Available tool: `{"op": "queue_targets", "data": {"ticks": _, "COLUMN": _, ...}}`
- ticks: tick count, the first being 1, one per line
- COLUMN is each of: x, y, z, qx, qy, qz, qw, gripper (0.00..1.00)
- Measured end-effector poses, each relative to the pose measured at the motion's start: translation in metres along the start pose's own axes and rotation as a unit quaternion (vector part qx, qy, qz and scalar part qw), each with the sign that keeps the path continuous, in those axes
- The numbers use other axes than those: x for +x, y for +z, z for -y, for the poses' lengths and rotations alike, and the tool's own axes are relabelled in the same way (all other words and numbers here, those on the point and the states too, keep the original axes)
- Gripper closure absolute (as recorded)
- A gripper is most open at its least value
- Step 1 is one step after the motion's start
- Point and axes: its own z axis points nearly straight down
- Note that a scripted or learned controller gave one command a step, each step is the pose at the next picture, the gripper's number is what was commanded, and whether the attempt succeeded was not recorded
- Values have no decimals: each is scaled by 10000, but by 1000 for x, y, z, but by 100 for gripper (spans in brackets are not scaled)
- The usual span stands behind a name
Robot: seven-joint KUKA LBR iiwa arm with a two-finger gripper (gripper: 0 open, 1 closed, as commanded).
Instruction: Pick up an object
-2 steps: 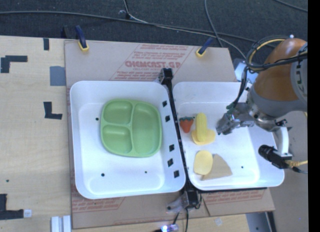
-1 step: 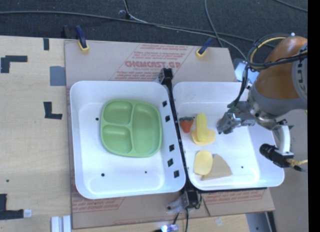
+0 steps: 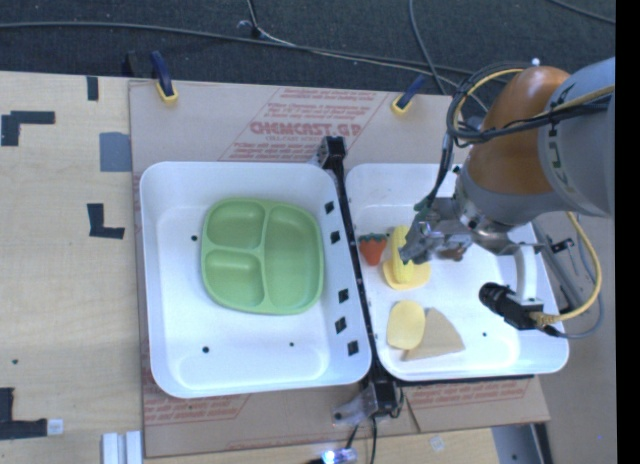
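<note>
1. Gripper [image 3: 418,244] sits low in the right white bin [image 3: 520,357], right over a small yellow plastic toy piece [image 3: 405,270]; can't tell from this angle whether it is parted or clenched, and no object is clearly seen gripped.
2. Small orange-red toy piece [image 3: 372,248] lies just left of the yellow piece, near the black divider [image 3: 345,252] — crowding risk, so keep the grasp centred on the yellow one.
3. Pale yellow round piece [image 3: 405,322] and tan wedge-shaped piece [image 3: 440,337] lie touching nearer the front wall, apart from the gripper.
4. Green divided plastic plate [image 3: 264,256] fills the left white bin [image 3: 170,352]; not the target, I judge.
5. Best approach: descend straight, close fully, lift vertically and slowly, check the piece rises too.
</note>
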Motion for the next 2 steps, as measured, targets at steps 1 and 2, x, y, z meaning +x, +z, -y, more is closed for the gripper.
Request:
{"op": "queue_targets", "data": {"ticks": 1, "x": 49, "y": -1, "z": -17, "qx": -3, "qy": -5, "qz": -2, "qw": 10000, "gripper": 100}}
{"op": "queue_targets", "data": {"ticks": 2, "x": 105, "y": -8, "z": -34, "qx": -8, "qy": -10, "qz": -4, "qw": 10000, "gripper": 100}}
